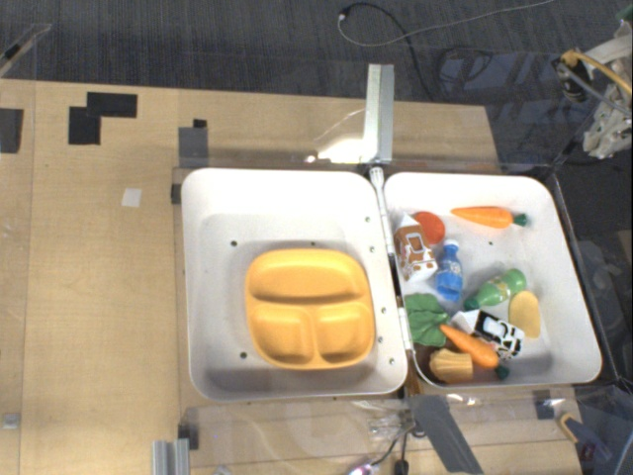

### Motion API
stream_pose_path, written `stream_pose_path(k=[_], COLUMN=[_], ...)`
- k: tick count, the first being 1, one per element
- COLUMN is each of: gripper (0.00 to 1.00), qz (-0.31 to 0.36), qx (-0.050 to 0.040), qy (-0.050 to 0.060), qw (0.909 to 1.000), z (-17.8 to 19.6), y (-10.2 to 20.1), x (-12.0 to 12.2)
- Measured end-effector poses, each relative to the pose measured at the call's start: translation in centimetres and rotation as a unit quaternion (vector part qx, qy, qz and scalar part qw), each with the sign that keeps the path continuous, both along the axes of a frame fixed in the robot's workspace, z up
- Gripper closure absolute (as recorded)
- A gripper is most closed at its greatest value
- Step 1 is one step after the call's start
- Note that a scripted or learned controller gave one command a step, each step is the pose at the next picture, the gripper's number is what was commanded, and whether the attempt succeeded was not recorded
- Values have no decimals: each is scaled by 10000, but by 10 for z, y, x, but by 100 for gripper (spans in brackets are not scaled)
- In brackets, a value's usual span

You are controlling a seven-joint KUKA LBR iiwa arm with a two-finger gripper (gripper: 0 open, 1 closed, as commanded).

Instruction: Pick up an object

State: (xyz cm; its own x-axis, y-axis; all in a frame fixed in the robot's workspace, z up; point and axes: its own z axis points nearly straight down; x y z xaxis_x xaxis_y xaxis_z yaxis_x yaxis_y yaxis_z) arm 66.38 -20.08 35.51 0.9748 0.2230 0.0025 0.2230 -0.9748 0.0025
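Observation:
The right bin (564, 265) holds several toy items. An orange carrot (488, 216) lies at the back, with a red piece (429, 226) and a white and brown toy (415, 251) near the divider. A blue bottle (450, 273), a green fruit (499, 290) and a yellow fruit (525, 314) sit mid-bin. Toward the front are a green leafy piece (424, 316), a second carrot (470, 343), a black and white toy (500, 332) and a tan chunk (452, 366). My gripper (605, 127) hangs pale at the upper right edge, beyond the bin's far right corner and well away from the items.
The left bin (213, 265) holds a yellow three-compartment plate (310, 305). A metal post (380, 112) stands behind the divider between the bins. A black cable (445, 28) runs over the dark floor at the back. Black marks (99, 115) lie on the bench at left.

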Motion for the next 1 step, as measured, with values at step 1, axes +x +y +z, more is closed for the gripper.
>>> stream_pose_path(k=[1], gripper=[100], qz=[68], qx=[-5], qy=[-6], qw=[10000], z=[10], y=[3], x=[2])
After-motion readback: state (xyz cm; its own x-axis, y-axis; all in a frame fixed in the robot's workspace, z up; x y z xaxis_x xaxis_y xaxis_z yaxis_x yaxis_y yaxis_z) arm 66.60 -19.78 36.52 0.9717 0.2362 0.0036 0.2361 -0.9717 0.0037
